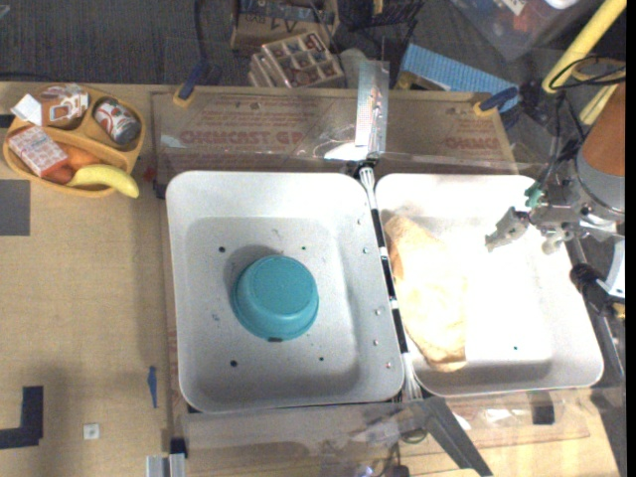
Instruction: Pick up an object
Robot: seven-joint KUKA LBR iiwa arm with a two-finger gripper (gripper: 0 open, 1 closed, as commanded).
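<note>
Gripper (505, 229) time: the robot hand is hanging over the top right part of the right bin (571, 371), and I cannot tell how it is set, because it is too small and blurry here. Nothing is showing in its grip. A floppy tan cloth-like thing (427, 291) is lying in the right bin, pushed up against the left wall. A teal bowl (276, 297) is sitting upside down in the middle of the left bin (199, 207), well apart from the hand. The tan thing is looking like the nearer pick, I think. To do this well, the hand is probably needing to go left and come straight down over the thick middle of the tan thing, not its thin edge. Going too near the wall between the bins is risky, since the hand could bump it. The bowl is round and smooth, so it could slip.
</note>
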